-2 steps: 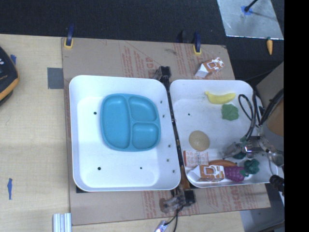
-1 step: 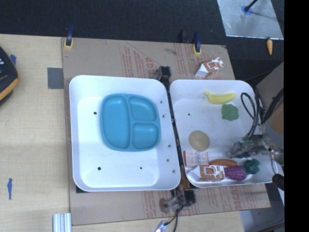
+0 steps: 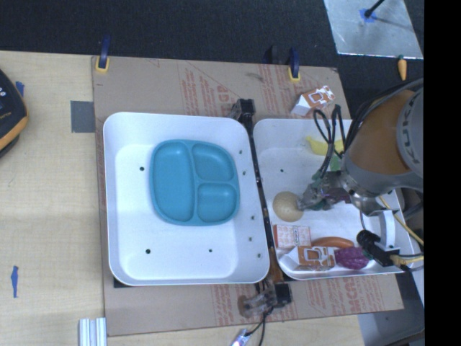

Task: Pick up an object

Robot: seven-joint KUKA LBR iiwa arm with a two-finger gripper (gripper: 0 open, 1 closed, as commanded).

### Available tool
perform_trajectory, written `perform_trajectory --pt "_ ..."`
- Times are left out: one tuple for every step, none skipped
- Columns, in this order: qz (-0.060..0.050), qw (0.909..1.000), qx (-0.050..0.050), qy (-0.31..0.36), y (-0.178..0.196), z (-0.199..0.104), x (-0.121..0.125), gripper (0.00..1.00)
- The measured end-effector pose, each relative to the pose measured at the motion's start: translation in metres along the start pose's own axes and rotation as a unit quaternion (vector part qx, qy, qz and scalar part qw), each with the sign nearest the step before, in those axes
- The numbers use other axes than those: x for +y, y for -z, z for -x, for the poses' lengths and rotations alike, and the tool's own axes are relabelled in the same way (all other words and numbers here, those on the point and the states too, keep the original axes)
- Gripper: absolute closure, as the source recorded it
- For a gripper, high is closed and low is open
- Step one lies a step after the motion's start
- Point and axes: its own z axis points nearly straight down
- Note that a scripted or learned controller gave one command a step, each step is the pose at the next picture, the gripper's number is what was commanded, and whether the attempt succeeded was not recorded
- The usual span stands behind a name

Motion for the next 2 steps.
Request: perform_trajectory --pt "0.001 1.0 0.0 -0.003 0.114 0.027 -0.028 1.0" --pt "0.0 1.0 0.0 -0.002 0.108 -0.009 0.054 1.0"
